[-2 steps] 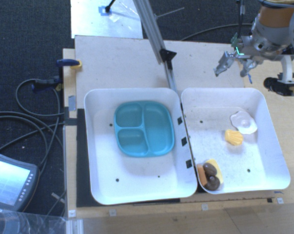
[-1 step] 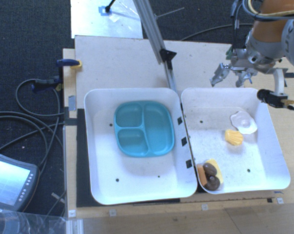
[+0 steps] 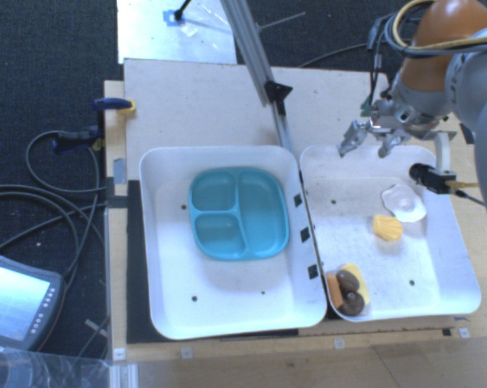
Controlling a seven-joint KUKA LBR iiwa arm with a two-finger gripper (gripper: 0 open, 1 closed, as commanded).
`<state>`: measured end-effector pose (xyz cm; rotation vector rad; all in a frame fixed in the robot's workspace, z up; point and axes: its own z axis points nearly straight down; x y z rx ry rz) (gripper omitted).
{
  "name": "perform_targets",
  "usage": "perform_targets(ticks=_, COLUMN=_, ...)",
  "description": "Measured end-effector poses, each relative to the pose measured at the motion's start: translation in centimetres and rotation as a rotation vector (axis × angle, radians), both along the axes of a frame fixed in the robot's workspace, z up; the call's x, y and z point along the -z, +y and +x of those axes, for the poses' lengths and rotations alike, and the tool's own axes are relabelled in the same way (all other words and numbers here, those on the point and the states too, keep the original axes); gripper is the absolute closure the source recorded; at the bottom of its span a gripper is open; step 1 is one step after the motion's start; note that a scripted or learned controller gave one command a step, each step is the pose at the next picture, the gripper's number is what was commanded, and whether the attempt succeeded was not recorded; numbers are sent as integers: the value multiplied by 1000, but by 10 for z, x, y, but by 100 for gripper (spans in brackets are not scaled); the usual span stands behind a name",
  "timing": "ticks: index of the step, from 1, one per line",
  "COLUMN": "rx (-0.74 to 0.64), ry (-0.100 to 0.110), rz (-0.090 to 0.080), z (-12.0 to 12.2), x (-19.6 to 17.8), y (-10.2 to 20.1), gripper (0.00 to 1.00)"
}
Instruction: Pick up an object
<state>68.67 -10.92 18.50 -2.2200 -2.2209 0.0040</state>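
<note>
My gripper (image 3: 364, 144) hangs over the far edge of the right bin (image 3: 437, 297), open, with nothing between its fingers. In that bin lie a white fried-egg piece (image 3: 403, 202) near the right wall and a small yellow piece (image 3: 388, 228) just in front of it. A brown and orange food item on a yellow base (image 3: 347, 289) rests in the bin's front left corner. All three are well apart from the gripper, toward the front.
The left bin (image 3: 166, 297) holds a teal divided plate (image 3: 237, 212) in its middle. A slanted grey pole (image 3: 251, 43) comes down to the divide between the bins. Cables and a pendant (image 3: 17, 297) lie on the floor at left.
</note>
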Motion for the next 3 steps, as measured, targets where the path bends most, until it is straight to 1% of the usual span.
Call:
perform_targets(ticks=1, rx=0, ry=0, rz=0, z=-10, x=55, y=-1, gripper=0)
perform_targets(ticks=2, rx=0, ry=-9, rz=0, z=-8, x=40, y=-1, gripper=100)
perform_targets(ticks=3, rx=-1, ry=-10, rz=0, z=-5, x=-11, y=-10, gripper=100)
